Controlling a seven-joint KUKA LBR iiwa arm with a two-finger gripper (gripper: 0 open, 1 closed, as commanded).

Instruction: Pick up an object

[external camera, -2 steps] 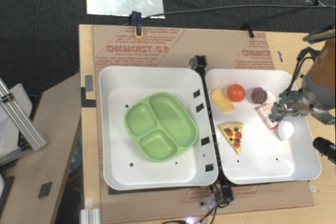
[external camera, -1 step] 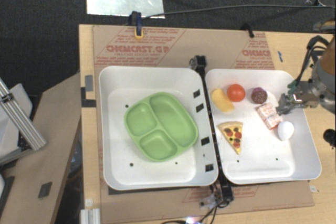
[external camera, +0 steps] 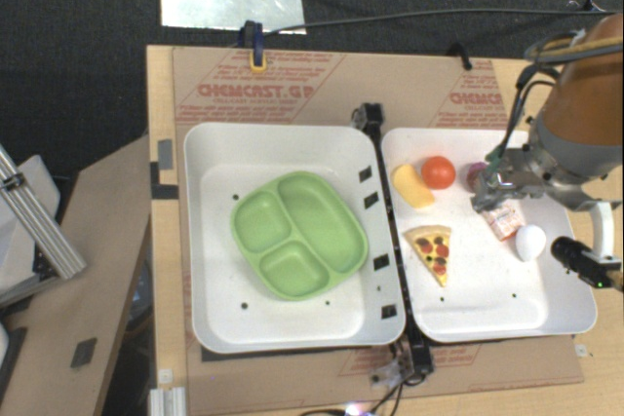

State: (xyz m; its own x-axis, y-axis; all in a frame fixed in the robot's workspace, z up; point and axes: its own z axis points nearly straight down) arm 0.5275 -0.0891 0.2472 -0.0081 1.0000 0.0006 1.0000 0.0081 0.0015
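Arm enters over the right bin's (external camera: 487,331) far-right corner, wrist bent down — gripper (external camera: 497,198) low beside a small packet (external camera: 504,221); finger state cannot be told. Egg (external camera: 529,242) just beyond.

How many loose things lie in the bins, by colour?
Green: 1, divided plate
Yellow: 1, block
Red: 1, tomato
White: 1, egg
Purple: 1, partly hidden item
Mixed colours: 2, pizza slice, packet
Total: 7

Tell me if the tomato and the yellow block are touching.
Touching. The camera view shows the tomato pressed against the yellow block's upper right edge, with no white bin floor between them.
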